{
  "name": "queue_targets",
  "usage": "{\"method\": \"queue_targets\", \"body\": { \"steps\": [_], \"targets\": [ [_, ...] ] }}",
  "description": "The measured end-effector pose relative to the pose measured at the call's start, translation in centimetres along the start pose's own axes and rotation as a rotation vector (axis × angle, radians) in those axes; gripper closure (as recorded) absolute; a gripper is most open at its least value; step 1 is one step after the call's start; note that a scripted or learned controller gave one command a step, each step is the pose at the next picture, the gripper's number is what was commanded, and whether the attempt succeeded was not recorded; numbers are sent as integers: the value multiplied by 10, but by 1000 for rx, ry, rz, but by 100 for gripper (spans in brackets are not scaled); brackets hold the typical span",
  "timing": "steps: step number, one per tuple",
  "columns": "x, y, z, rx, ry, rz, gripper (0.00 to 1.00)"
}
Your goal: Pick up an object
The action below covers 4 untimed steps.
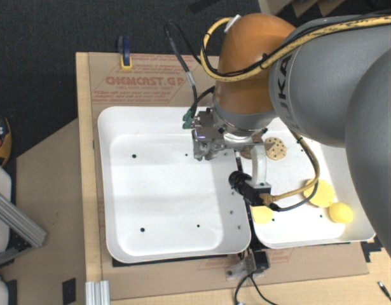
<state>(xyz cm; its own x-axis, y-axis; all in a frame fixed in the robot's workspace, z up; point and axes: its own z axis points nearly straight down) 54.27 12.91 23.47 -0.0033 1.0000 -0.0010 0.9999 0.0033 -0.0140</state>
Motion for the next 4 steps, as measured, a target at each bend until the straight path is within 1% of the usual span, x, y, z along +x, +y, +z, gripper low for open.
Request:
{"method": "queue_targets", "body": {
  "steps": [1,2,3,4],
  "targets": [
    [-67,-25,-10,-9,0,9,100],
    [-58,-66,55,-2,1,4,100],
    [7,-38,-66,-28,7,-5,100],
    [92,-67,-32,-7,3,-7,100]
  ]
}}
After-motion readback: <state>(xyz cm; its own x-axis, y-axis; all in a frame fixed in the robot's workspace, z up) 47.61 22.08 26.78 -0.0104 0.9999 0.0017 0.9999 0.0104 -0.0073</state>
